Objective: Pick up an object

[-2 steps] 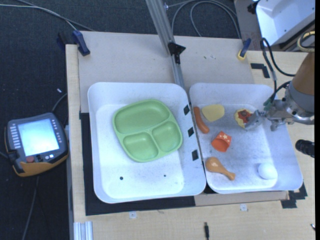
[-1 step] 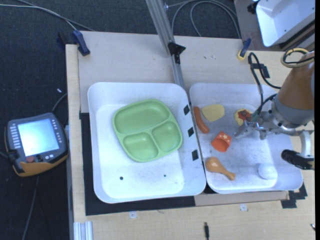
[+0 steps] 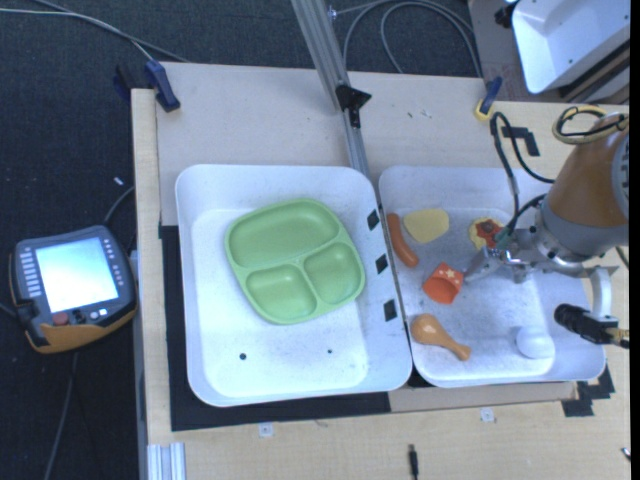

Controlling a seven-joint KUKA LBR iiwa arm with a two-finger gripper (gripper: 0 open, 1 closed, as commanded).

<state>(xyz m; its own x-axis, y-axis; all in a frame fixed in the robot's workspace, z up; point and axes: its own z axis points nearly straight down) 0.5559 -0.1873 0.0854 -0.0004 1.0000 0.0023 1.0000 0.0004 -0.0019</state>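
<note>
Nearest the camera, the left bin [image 3: 300, 388] carries a green divided plate [image 3: 295, 260] and nothing else worth a try. Across the divider, the right bin [image 3: 440, 180] holds a sausage [image 3: 403, 240] at its left edge, a yellow piece [image 3: 427, 225] at the far side, an orange cup [image 3: 442, 283] mid-bin, a drumstick [image 3: 438, 334] near, and a white egg [image 3: 533, 343] at the near right. At the cup's right side sits the gripper [image 3: 478, 267]; whether it is parted or closed I cannot tell, and nothing is visibly held. A good pick probably means centring over the cup, straddling it squarely, then lifting straight.
</note>
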